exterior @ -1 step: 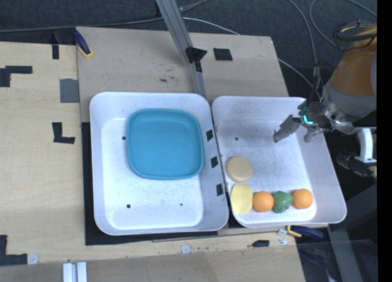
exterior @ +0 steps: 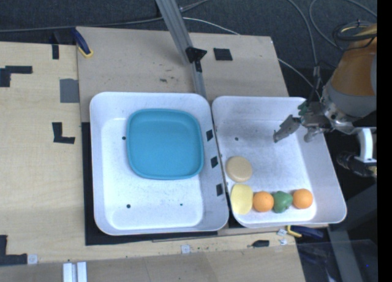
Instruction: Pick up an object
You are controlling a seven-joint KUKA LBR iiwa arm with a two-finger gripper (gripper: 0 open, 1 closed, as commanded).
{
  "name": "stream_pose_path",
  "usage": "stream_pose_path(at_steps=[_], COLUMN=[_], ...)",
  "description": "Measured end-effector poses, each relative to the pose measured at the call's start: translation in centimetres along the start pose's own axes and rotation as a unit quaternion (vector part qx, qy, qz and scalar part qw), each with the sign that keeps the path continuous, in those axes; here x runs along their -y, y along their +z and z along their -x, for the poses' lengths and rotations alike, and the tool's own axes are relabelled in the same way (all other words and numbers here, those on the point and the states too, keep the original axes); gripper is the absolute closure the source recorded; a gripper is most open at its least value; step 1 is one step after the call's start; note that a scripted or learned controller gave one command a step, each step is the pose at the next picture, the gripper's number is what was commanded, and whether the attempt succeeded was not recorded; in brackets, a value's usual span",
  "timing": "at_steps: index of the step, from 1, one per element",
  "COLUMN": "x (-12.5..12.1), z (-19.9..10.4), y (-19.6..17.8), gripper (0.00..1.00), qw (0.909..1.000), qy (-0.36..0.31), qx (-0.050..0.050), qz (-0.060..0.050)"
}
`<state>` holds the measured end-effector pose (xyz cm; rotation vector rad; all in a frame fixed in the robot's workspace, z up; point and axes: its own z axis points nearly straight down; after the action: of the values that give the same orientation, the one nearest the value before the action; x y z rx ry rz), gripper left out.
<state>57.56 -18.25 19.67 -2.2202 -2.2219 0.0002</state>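
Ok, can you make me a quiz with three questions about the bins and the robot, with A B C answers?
1. Where is the blue plate?
A. In the left bin
B. In the right bin
C. On the wooden bench

2. How many orange balls lie in the right bin?
A. One
B. Two
C. Four

3. What is the pincer doing?
A. Holding the blue plate
B. Holding a yellow piece
C. Open above the right bin, holding nothing

Answers:
1 A, the plate sits in the middle of the left bin.
2 B, one orange ball and another lie along the near wall, with a green piece between them.
3 C, its fingers are spread apart and nothing is between them; the toys lie lower down in the bin.
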Motion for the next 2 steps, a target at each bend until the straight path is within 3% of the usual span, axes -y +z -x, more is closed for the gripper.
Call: stream_pose_path(at_steps=[2], x=[0.0], z=[-0.6], y=[10.9], gripper=[0.0], qw=[1.0], qy=[0.0], qx=[0.0], qz=[0.0])
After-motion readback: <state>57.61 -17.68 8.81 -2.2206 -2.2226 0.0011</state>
